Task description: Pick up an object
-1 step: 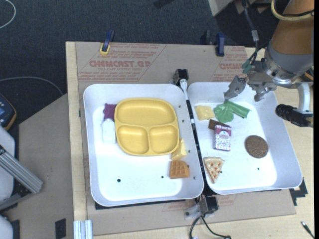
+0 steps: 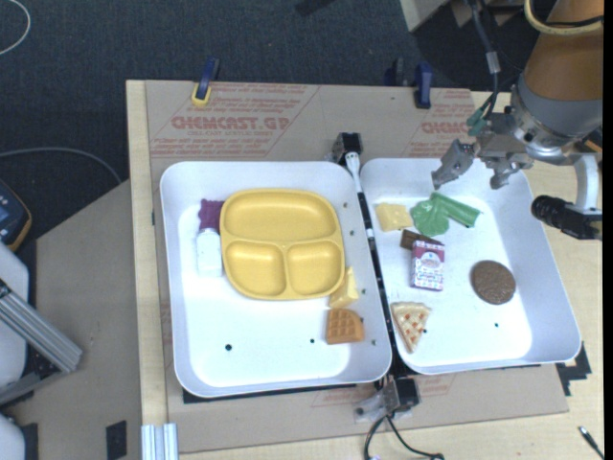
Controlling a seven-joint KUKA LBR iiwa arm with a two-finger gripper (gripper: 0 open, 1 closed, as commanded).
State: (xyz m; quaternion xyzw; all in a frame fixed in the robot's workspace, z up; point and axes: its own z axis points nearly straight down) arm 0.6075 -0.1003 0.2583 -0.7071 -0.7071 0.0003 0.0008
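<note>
My gripper (image 2: 476, 167) hangs over the far part of the right bin (image 2: 546, 286), its two fingers spread open with nothing between them. Just below it lies a green leafy toy (image 2: 442, 213). Near that sit a pale yellow cheese piece (image 2: 391, 217), a small red and white carton (image 2: 428, 264) with a dark brown block at its top, a round brown cookie (image 2: 492, 282) and a pizza slice (image 2: 411, 325).
The left bin (image 2: 192, 343) holds a yellow divided tray (image 2: 282, 241), a purple item (image 2: 208, 213), a white bottle-like piece (image 2: 207, 252), a waffle (image 2: 344, 326) and a yellow wedge (image 2: 346, 290). Clamps stand along the board's far edge.
</note>
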